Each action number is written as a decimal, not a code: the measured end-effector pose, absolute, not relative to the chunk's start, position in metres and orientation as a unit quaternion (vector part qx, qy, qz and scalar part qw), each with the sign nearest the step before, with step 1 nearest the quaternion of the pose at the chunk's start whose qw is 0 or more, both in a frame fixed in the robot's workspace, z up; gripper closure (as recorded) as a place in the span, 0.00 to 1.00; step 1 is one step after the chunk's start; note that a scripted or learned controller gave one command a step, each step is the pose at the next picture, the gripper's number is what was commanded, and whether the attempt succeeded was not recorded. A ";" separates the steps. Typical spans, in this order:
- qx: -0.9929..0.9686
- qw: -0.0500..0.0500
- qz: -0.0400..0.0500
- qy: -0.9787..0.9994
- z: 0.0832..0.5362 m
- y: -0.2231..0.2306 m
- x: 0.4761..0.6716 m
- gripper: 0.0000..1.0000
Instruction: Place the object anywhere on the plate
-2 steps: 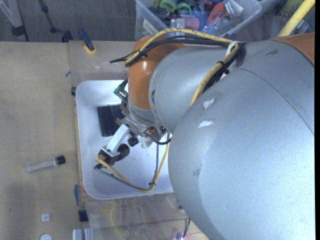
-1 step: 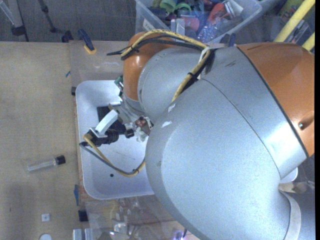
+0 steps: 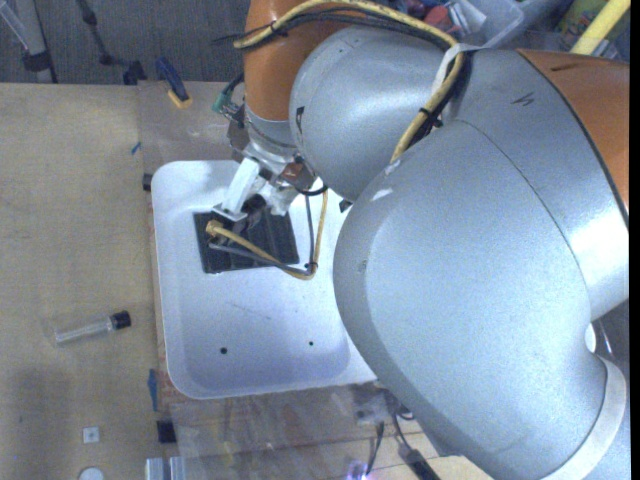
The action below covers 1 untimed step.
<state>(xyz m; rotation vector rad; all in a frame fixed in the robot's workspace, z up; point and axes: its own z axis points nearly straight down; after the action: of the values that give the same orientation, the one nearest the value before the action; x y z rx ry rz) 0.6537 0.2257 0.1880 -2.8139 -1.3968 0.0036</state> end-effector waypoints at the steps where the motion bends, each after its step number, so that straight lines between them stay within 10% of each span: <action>1: -0.940 0.001 -0.001 -0.340 0.096 0.225 0.664 1.00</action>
<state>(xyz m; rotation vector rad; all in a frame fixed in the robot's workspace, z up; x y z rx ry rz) 0.6640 0.2249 0.0960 -2.9519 -1.0684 -0.0029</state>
